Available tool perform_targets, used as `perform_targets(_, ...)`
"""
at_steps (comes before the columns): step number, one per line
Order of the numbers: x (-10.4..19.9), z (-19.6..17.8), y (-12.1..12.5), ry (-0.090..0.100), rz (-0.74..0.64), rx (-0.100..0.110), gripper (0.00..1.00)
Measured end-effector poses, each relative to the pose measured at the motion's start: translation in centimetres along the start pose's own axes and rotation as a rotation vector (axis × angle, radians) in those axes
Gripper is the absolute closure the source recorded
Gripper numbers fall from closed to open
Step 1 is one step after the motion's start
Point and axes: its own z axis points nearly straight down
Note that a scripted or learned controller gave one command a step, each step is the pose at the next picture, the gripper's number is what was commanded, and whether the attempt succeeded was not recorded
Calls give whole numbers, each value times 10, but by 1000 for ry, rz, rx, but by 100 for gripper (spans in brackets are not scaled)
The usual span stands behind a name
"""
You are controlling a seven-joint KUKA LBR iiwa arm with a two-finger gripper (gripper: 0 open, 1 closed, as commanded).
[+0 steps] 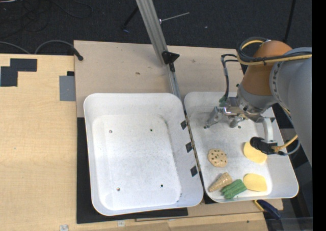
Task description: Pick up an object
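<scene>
Pincer (220, 118) hovers in right bin (204, 104) above cookie (217, 157).

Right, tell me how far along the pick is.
Done: nothing lifted; the cookie, cone, green piece and two yellow pieces all lie in the right bin. In hand: the gripper sits over the bin's far end, apart from them. Left: descend, grasp, lift.

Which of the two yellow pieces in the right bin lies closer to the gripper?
The upper yellow piece, by the bin's right edge, just below the gripper. The other yellow piece lies farther down, beside the green item.
</scene>
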Motion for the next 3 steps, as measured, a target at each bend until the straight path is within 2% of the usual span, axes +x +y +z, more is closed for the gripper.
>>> perform_targets(1,-1,-12,0,0,2,-1,100)
perform_targets(2,3,-69,9,0,-2,-6,100)
perform_targets(3,7,-113,8,0,-2,-6,100)
